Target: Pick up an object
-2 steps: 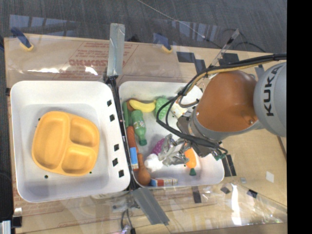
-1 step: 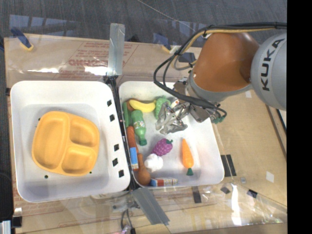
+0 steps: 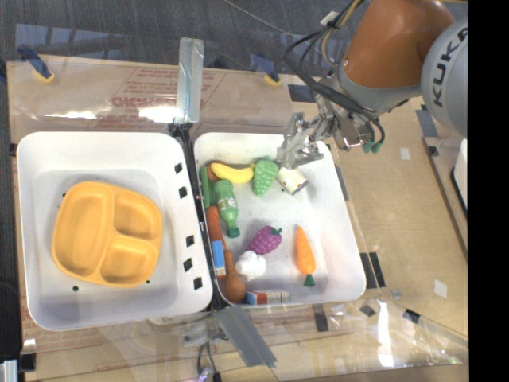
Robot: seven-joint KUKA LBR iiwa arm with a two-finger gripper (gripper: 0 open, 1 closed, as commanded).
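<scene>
The claw hangs over the far right corner of the right bin, below the grey arm with its orange band; whether its fingers are spread or pressed together cannot be told from this slanted view, and nothing is visibly pinched between them. Just beside the claw, on its near side, lies a small pale block-shaped item with a dark edge, close to the fingertips; contact cannot be confirmed. Just to the left of the claw sits a green bunch of grapes, touching a yellow banana further left. Nearer the camera and left of the claw lies a green bottle, alongside a row of long items against the bin's left wall. Well in front of the claw are a purple bunch of grapes, an orange carrot with a green tip, a white clump-shaped item, and a marker-like tube against the near wall. Far to the left of the claw, the left bin holds a yellow compartment tray, lying flat
</scene>
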